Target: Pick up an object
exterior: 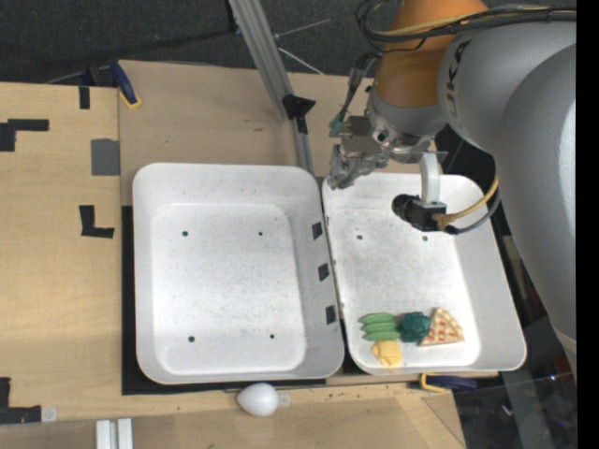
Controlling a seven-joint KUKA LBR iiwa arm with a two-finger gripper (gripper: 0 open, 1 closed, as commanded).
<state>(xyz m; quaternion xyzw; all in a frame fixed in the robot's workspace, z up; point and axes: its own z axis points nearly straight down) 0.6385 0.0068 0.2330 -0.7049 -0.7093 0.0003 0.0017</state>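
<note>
Plainly, we have a long reach ahead: the grey arm (524, 92) hangs over the far end of the right bin (393, 269), and its tool (348, 168) sits just above that bin's far left corner, close to the seam with the left bin (225, 269). We cannot tell whether the tool is released or clenched; nothing shows in its grip.

The pickable things lie well apart from the tool, at the bin's near end: a green ridged piece (379, 324), a dark green lump (413, 325), a waffle-patterned wedge (442, 328) and a small yellow piece (387, 351), all touching or nearly so. We judge the wedge, on the cluster's outer side, the cleanest target. We should come down straight and avoid nudging neighbours. A white egg-shaped object (258, 399) rests on the surface outside the bins.
</note>
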